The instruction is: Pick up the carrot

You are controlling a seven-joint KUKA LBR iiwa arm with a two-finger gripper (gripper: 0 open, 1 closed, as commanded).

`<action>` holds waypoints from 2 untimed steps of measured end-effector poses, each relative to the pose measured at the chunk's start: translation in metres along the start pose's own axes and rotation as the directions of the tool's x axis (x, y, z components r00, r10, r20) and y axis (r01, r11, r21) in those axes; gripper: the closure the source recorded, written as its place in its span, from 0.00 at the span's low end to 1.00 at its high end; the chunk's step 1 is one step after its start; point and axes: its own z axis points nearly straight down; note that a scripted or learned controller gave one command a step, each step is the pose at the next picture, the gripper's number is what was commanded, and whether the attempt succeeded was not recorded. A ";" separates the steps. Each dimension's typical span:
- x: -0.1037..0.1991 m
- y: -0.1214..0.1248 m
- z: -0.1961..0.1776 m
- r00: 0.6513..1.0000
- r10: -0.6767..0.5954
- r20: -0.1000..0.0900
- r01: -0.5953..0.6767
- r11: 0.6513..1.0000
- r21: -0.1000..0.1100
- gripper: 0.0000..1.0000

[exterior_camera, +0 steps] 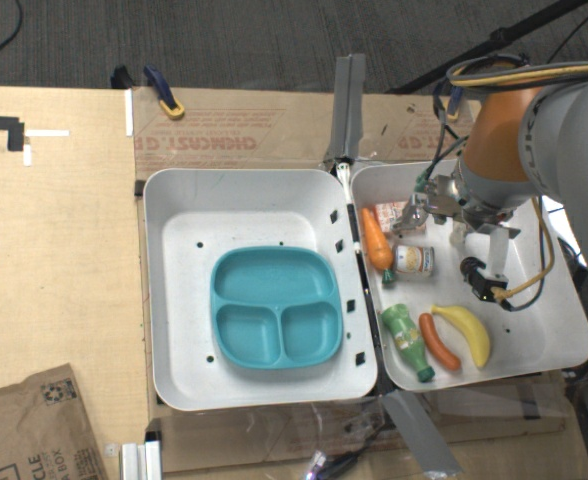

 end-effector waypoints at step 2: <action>-0.016 0.014 -0.056 0.989 0.147 0.005 -0.147 0.989 0.034 0.00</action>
